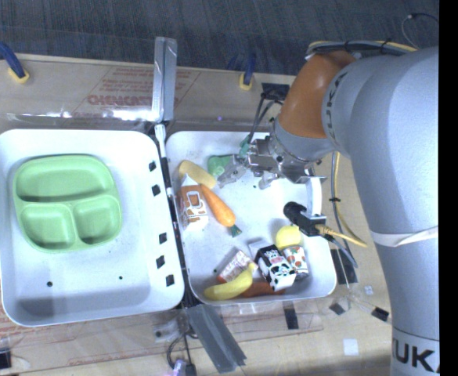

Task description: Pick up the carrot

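Observation:
The carrot (pixel 216 204) is orange with a small green stub at its lower right end. It lies slantwise in the left half of the right bin (pixel 244 143), resting against a small orange and white carton (pixel 190 207). My gripper (pixel 246 175) hangs above and to the right of the carrot, near the bin's far side, apart from it. It is open with nothing between its fingers. A pale green object (pixel 220 164) sits just left of the gripper.
In the right bin are also a yellow piece (pixel 195 172) by the carton, a lemon (pixel 288 236), a cow-patterned carton (pixel 274 266), a banana (pixel 229 287) and a wrapper (pixel 234 264) near the front. The left bin (pixel 25 288) holds a green divided plate (pixel 66 202).

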Controlling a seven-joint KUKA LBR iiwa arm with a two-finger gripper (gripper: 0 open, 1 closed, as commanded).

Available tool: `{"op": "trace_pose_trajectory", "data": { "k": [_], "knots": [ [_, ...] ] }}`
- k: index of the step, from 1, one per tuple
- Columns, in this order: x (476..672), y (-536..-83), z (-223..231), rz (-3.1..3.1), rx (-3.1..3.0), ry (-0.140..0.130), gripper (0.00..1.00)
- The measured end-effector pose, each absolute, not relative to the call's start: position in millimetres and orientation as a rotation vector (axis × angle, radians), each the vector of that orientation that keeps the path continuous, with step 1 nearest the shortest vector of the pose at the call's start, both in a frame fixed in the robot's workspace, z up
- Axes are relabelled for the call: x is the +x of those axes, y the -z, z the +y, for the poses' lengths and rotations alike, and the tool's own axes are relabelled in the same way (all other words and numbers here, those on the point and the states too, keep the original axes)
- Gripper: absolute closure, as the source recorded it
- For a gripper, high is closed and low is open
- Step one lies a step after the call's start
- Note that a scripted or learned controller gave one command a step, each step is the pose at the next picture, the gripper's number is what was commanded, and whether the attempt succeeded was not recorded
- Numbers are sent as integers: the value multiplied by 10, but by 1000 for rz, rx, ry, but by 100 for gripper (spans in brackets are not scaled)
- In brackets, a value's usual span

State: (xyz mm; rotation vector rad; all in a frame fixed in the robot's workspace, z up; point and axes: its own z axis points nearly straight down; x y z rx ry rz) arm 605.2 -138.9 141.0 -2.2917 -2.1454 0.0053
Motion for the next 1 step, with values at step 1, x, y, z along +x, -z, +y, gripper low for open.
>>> {"op": "trace_pose_trajectory", "data": {
  "k": [1],
  "knots": [
    [5835, -1059, -1187, -2256, -2183, -2, 0]
  ]
}}
